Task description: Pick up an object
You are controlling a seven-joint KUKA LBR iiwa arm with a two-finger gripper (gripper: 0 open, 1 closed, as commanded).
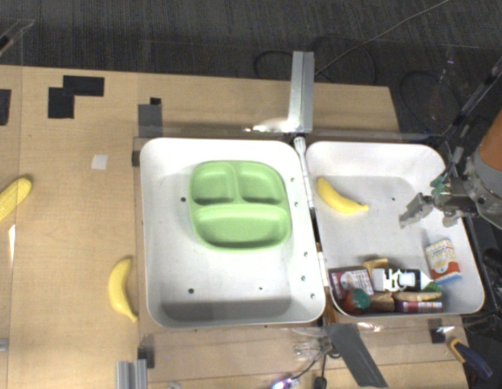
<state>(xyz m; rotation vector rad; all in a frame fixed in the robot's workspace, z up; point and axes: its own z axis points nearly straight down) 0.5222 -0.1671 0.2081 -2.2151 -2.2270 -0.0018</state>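
In the right bin (380, 168), a yellow banana (342, 198) lies near the left wall. A small white and red carton (441, 258) rests near the right wall. Several packaged items (385, 286) are heaped along the front wall, among them a dark wrapper and something red. My gripper (419, 208) hangs over the bin's right half, above bare floor between the banana and the carton, touching neither. Nothing shows in its grasp. The arm's wrist (478, 189) enters from the right edge.
The left bin (162, 241) holds a green divided plate (239, 203). On the wooden bench to the left lie a second banana (121, 288) and a corn cob (10, 201). A metal post (302, 91) rises behind the seam between the bins.
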